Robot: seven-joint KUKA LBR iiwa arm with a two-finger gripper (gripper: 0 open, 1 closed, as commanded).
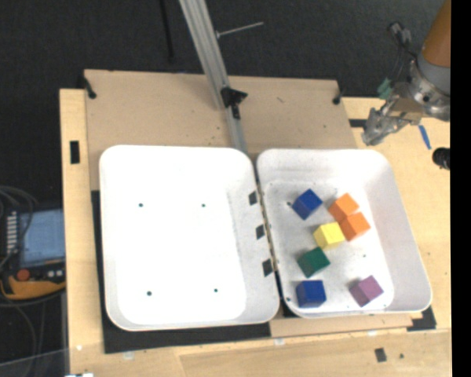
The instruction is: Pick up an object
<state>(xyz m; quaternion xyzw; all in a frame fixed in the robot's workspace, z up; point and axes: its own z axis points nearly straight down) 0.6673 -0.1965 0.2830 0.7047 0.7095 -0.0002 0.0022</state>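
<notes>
The right bin [392, 181] holds several small cubes. A blue cube [307, 203] lies toward the back, with two orange cubes [350, 216] touching each other to its right. A yellow cube [328, 235] sits just left of the nearer orange one, and a green cube [313, 261] lies in front of it. A second blue cube [311, 293] and a purple cube [366, 290] rest near the front wall. My gripper [374, 129] hangs above the bench just beyond the right bin's back right corner, apart from all the cubes and with nothing seen in it.
The left bin [177, 234] stands beside the right one, their walls meeting at the middle. A slanted metal post [212, 61] rises behind the bins. A pendant and cables [31, 250] lie off the bench's left edge.
</notes>
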